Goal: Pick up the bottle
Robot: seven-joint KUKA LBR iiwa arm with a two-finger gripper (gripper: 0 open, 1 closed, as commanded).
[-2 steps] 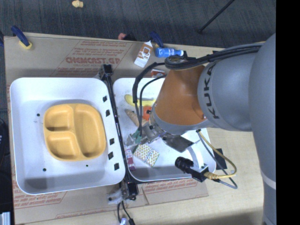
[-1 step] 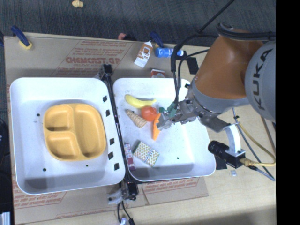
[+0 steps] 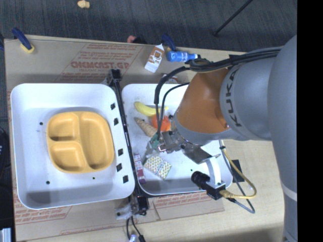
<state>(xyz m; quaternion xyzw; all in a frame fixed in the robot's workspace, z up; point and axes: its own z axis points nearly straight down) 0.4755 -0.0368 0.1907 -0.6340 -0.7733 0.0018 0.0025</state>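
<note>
The grey arm with its orange band [image 3: 202, 102] reaches in over the right of the 2 shallow white plastic bins [image 3: 132, 97], and its end effector [image 3: 160, 144] sits low inside that bin, near the middle of its floor. The arm's bulk covers the end effector from above, so I cannot tell whether it is spread or pressed together, and nothing can be seen pinched in it. Just beyond the end effector, toward the bin's far wall, lies a yellow banana [image 3: 145, 108], with a tan ribbed cone-shaped piece [image 3: 146, 127] between the 2 and an orange object [image 3: 163, 123] just beside the cone, partly under the wrist. On the near side of the end effector, almost touching it, rests a small square packet with a pale diamond pattern [image 3: 157, 167]. No bottle can be made out with any certainty among these things; it may be hidden under the arm. Well to the left of the end effector, in the left white bin [image 3: 20, 135], sits a yellow plastic tray with 3 compartments [image 3: 79, 141]. Both bins stand on the table [image 3: 262, 216].
</note>
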